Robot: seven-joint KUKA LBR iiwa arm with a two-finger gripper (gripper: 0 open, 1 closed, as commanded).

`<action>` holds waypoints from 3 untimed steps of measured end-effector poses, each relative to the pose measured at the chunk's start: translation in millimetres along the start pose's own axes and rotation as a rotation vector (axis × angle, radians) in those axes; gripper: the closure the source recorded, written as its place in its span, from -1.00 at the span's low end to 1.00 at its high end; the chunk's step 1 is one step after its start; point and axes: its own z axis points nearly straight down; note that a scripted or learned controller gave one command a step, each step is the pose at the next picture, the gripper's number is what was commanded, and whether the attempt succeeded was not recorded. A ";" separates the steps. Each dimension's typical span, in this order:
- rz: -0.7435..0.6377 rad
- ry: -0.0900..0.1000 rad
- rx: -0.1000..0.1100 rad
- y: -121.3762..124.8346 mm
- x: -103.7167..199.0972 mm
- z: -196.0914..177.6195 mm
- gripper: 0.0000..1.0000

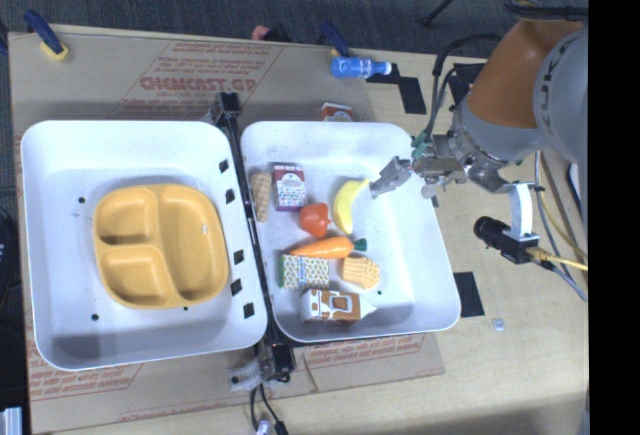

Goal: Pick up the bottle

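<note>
The bottle (pixel 357 68) is small and blue with a pale cap. It lies on its side on the cardboard bench top, behind the right bin's (pixel 430 253) far rim and outside both bins. My gripper (pixel 393 176) hangs over the right bin's far right part, just right of a yellow banana (pixel 346 204). It is well in front of the bottle and apart from it. Nothing shows held in it.
The right bin holds a red box (pixel 289 186), a red tomato (pixel 314 218), a carrot (pixel 322 247), a waffle (pixel 361 272), a green pack (pixel 305 271) and a small carton (pixel 335 305). The left bin (pixel 50 163) holds a yellow divided tray (pixel 160 243). Blue clamps (pixel 45 33) grip the bench's back edge.
</note>
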 end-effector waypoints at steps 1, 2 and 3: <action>-0.005 0.001 0.002 0.4 0.5 -10.2 1.00; 0.034 0.000 -0.001 -61.7 -8.5 -43.5 1.00; 0.264 0.001 0.001 -86.0 -5.1 -17.0 1.00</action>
